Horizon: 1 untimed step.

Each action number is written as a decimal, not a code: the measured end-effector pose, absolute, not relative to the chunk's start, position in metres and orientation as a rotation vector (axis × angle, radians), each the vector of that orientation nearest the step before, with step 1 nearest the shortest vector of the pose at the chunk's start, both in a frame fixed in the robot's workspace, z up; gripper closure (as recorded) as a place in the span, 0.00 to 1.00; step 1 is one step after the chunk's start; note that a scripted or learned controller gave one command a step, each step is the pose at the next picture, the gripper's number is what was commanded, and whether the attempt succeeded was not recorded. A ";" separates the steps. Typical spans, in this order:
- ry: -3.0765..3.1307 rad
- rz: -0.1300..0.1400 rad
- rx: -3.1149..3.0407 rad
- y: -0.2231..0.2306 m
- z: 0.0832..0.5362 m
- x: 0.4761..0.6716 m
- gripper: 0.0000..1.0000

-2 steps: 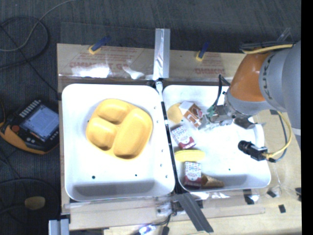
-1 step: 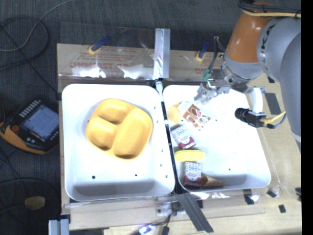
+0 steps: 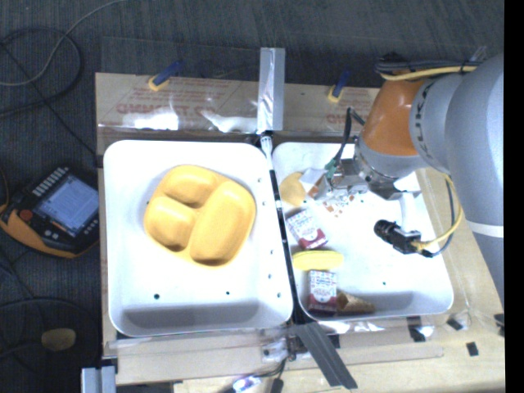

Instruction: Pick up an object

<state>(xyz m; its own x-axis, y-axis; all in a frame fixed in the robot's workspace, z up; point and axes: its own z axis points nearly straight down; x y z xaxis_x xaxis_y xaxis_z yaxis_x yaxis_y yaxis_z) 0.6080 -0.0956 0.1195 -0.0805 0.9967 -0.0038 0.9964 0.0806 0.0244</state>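
Here the grey arm (image 3: 458, 129) with its orange band reaches in from the right over the far part of the right bin (image 3: 434, 289). Its claw (image 3: 337, 177) hangs low near that bin's far left corner; whether it is spread or pressed together cannot be told, and nothing can be seen between its tips. Just left of the claw lies a pale round object (image 3: 291, 188) against the bin's left wall. Nearer along that wall come a red-and-white packet (image 3: 308, 228), a yellow piece (image 3: 318, 259), then a second red packet (image 3: 322, 289) beside a brown scrap (image 3: 354, 304). The left bin (image 3: 131, 301) holds a large yellow lobed object (image 3: 199, 213) at its middle. A handheld control pendant (image 3: 56, 211) rests on the floor, well left of the bench.
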 end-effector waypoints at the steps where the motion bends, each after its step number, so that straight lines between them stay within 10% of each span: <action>1: 2.106 -0.006 2.330 -0.065 0.183 0.633 1.00</action>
